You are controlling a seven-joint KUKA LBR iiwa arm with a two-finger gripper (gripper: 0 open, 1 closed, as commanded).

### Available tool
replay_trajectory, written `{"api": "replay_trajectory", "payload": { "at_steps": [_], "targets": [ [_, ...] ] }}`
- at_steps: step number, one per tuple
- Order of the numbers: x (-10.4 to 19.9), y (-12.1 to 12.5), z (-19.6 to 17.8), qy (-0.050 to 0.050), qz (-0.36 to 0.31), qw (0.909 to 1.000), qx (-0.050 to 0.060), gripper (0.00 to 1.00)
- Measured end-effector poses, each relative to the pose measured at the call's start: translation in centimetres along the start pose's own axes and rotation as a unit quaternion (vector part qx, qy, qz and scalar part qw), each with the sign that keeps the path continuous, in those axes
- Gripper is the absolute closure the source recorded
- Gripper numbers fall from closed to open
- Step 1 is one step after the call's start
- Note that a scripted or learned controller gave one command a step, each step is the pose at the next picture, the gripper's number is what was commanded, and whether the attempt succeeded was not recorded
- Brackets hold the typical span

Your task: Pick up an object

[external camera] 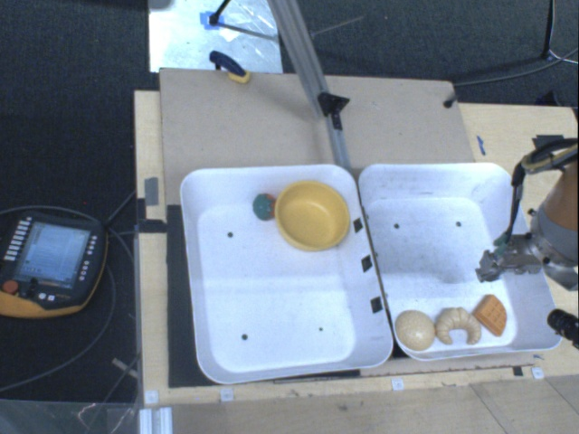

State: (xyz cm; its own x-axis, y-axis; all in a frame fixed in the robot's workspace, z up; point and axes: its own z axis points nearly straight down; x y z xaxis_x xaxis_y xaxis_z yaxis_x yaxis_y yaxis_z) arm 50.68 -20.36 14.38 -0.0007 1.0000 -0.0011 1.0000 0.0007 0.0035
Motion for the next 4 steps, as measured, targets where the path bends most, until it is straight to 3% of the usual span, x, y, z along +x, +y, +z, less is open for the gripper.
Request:
{"api": "replay_trajectory", "payload": {
  "at_steps": [2,4],
  "targets": [
    [-0.8,0.7,-9.9,0.0,0.0,1.0,0.0,1.0],
    [10.0,6.1,-8.5,0.001,-0.002,1.0,0.002,1.0]
  ]
}}
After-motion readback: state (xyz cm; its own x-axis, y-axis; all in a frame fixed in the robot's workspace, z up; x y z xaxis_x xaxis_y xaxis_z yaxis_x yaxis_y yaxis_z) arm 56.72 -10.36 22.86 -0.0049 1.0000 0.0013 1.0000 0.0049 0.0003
